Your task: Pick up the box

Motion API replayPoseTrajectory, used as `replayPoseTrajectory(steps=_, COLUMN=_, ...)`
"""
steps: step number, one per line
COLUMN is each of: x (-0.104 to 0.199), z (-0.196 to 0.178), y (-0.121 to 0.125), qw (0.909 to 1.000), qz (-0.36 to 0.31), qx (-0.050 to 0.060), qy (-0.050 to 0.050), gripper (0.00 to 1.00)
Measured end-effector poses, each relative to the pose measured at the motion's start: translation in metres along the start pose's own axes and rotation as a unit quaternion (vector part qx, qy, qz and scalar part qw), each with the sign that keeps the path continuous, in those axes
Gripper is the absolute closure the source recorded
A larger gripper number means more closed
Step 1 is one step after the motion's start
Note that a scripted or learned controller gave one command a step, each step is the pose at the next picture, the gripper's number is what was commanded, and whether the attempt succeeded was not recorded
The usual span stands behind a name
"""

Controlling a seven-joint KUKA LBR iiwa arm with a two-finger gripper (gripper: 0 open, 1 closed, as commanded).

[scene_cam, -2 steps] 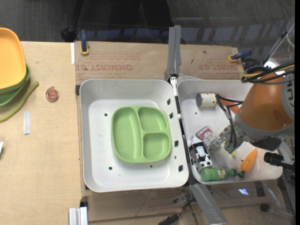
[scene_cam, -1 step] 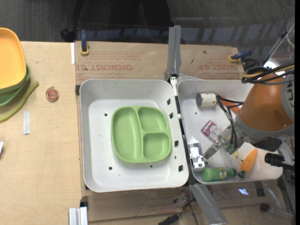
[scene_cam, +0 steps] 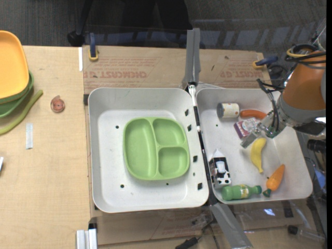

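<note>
A small black and white box (scene_cam: 220, 170) lies in the right bin (scene_cam: 298, 154), near its left wall and just above a green bottle (scene_cam: 241, 192). A purple and pink packet (scene_cam: 244, 127) sits in the middle of that bin. My gripper (scene_cam: 255, 135) reaches in from the right and hangs low over the packet's right edge, just above the top of a yellow banana (scene_cam: 258, 153). It is well up and to the right of the black and white box. The arm's orange band (scene_cam: 305, 90) is above the bin's right side.
The right bin also holds a white cylinder (scene_cam: 228, 109), an orange carrot-like piece (scene_cam: 253, 113) and a second carrot (scene_cam: 275, 177) at the lower right. The left bin (scene_cam: 104, 154) holds a green divided plate (scene_cam: 156, 148). Yellow and green plates (scene_cam: 11, 74) are stacked at far left.
</note>
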State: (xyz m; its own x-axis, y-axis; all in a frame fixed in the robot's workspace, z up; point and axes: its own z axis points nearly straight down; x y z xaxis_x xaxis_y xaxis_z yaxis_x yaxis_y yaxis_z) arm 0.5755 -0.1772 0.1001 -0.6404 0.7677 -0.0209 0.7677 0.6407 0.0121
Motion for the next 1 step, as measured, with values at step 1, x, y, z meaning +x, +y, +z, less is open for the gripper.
replayPoseTrajectory(steps=1, x=-0.0173, z=0.0028, y=0.0749, qw=0.9944, qz=0.105, qx=0.008, qy=0.007, gripper=0.0)
